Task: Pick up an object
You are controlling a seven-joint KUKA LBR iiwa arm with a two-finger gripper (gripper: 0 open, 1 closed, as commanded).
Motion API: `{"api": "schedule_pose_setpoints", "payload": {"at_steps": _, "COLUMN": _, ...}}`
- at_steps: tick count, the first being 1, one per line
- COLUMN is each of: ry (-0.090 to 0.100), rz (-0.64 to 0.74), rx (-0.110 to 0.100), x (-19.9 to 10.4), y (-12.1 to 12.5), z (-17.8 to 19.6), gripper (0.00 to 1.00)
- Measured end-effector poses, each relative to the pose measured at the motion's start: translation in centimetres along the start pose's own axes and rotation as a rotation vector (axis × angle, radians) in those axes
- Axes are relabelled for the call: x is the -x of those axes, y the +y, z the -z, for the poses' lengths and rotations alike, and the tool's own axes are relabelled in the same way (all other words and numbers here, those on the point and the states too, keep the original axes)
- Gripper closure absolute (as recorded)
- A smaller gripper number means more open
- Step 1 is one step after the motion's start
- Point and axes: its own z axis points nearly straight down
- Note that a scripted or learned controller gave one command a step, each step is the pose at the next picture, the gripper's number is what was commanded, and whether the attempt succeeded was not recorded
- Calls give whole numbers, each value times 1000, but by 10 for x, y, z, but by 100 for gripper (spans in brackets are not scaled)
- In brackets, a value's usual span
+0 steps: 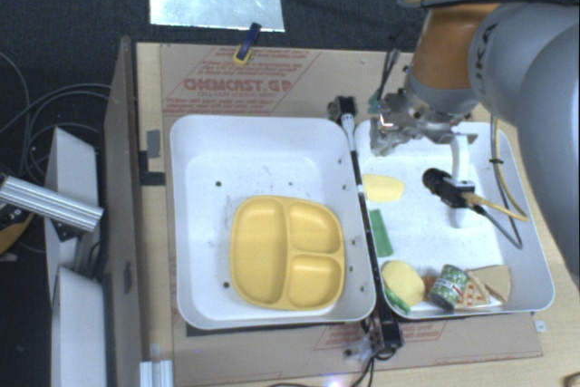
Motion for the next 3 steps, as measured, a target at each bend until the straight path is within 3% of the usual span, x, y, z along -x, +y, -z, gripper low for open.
{"api": "schedule_pose_setpoints", "payload": {"at_steps": 2, "ry": -1, "rz": -3, "rx": -4, "x": 2, "y": -14, "z": 0, "gripper": 100}}
{"api": "schedule_pose_setpoints", "payload": {"at_steps": 3, "ry": 0, "rz": 0, "rx": 0, "x": 4, "y": 3, "z": 0, "gripper": 100}}
